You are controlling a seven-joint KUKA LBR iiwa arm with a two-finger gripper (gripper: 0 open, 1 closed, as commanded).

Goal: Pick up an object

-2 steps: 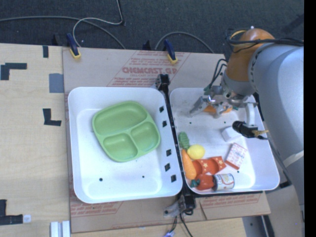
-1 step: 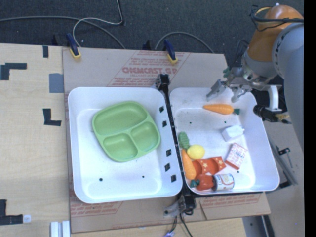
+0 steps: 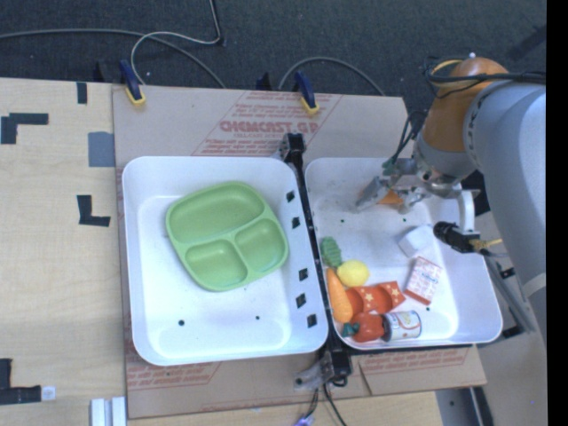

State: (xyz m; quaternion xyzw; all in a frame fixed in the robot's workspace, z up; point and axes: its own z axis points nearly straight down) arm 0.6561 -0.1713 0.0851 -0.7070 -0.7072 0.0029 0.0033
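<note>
While hovering at upper right of the right bin (image 3: 461, 327), gripper (image 3: 390, 193) apparently pinching an orange piece (image 3: 391, 199); grip unclear. Could slip: shallow hold. Other toys (image 3: 368, 295) heaped lower centre.

Right bin (image 3: 461, 327): objects grouped along the left and near walls. Green leafy piece (image 3: 330, 252), yellow lemon (image 3: 352, 273), orange carrot (image 3: 339, 297), red item (image 3: 380, 296), labelled can (image 3: 401, 324) on its side, red-and-white packet (image 3: 422, 280), small white block (image 3: 414, 239)
</note>
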